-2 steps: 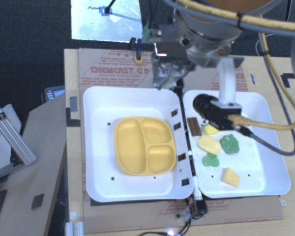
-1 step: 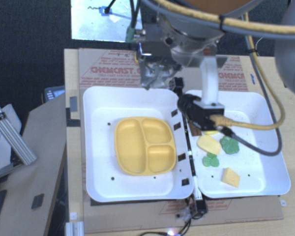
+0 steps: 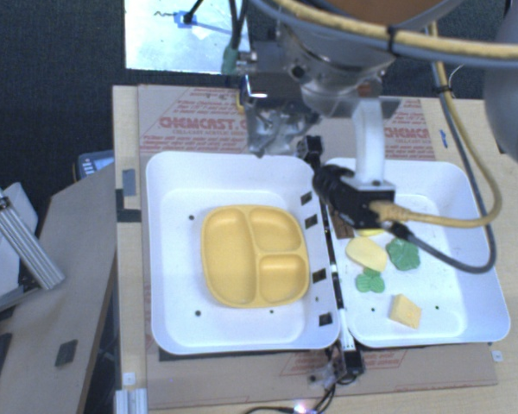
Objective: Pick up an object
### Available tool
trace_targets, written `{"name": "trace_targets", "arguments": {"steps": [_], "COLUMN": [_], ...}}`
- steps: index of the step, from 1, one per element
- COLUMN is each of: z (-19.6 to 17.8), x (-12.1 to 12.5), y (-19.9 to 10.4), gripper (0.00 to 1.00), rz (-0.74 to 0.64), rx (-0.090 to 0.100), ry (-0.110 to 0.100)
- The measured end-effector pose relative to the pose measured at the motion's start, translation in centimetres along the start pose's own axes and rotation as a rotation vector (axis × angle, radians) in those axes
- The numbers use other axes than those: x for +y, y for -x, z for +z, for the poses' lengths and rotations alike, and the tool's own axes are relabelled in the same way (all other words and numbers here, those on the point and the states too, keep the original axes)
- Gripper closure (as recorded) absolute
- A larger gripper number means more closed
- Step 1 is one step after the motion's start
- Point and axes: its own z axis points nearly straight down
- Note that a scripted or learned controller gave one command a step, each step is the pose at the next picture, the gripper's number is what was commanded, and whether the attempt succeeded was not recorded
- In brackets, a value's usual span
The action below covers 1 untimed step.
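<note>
A yellow divided plate (image 3: 255, 255) lies flat in the left bin (image 3: 168, 231). The right bin (image 3: 466, 257) holds a pale yellow piece (image 3: 366, 254), a green leafy piece (image 3: 403, 254), a smaller green piece (image 3: 370, 281) and a tan wedge (image 3: 405, 311). My gripper (image 3: 274, 134) hangs over the far rim of the left bin, well behind the plate and apart from every object. Nothing shows in its grasp.
A black fitting with a yellow cable (image 3: 363, 198) and a white post (image 3: 369, 145) sit over the right bin's near-left part, close to the pale yellow piece. Black clips (image 3: 319, 274) line the divide between the bins. Cardboard (image 3: 190, 115) lies beneath both bins.
</note>
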Motion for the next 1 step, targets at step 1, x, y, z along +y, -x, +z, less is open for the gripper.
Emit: {"name": "trace_targets", "arguments": {"steps": [1], "z": [0.0], "x": [0.0], "y": [0.0], "gripper": [1.0], "rz": [0.0], "rx": [0.0], "ry": [0.0]}}
